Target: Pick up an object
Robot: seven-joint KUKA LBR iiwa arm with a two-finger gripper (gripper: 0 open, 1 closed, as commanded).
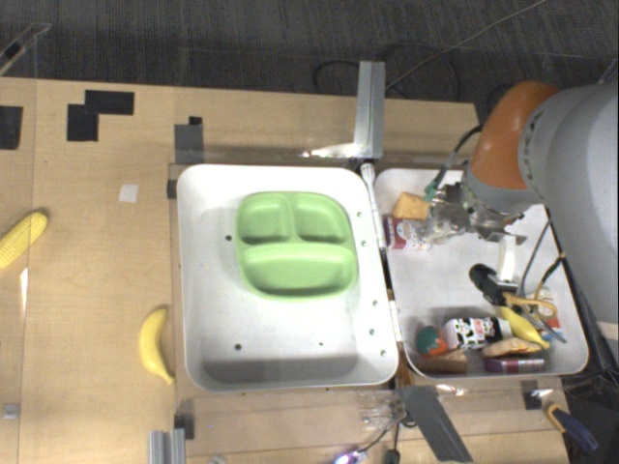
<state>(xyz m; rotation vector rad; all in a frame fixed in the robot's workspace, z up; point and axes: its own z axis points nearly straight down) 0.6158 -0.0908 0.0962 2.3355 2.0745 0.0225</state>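
**Approach step of a pick.** The arm (575,153) enters from the right and sets the jaws low over the far part of the right bin (435,288). The wrist covers them from above, so it cannot be told whether they are released or clenched. Nothing is seen grasped.

**Candidate things.** A tan wedge (410,205) and a red-and-white packet (406,233) lie just beside the jaws, on the side toward the left bin (213,259). The two lie close together, and it cannot be told whether they touch. A second group lies well apart from the jaws, along the near wall of the same bin: a red-and-green ball (427,337), a cow-patterned bottle (474,332) and a purple tube (513,363). A green plate (295,243) lies beyond the packet, in the left bin.

**Judgement.** The pick appears not yet made, and the wedge and packet are the nearest targets. The next move calls for:
- a short sideways shift toward them
- centring over one thing only
- a descent to the bin floor, then closure

The dividing wall close behind both things leaves little room for the outer jaw. The flat packet offers little to grip, so the wedge looks the easier choice.
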